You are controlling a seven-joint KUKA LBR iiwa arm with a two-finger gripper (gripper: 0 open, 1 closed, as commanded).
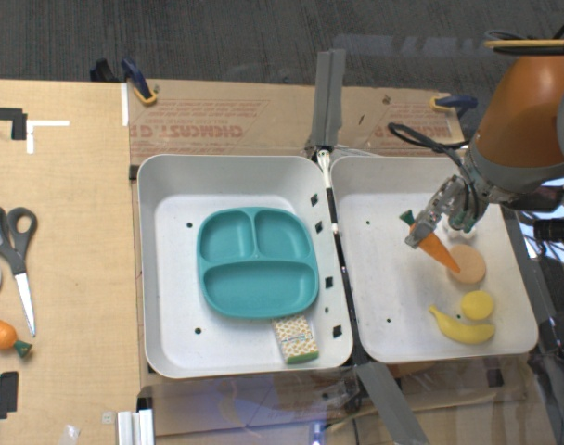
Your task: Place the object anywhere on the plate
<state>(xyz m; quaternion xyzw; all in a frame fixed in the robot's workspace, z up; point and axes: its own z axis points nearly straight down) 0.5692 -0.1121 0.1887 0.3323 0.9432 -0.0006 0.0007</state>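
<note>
A teal plate with three compartments lies in the middle of the left bin, with nothing on it. An orange toy carrot with a green stub lies slanted in the right bin, near its far right side. My gripper hangs low over the carrot's upper left end and overlaps it. Whether the carrot is held is hidden by the gripper itself.
A tan disc touches the carrot's lower end. A yellow lemon and a banana lie nearer the front. A patterned sponge sits at the plate's front edge. Scissors and another carrot lie on the bench at left.
</note>
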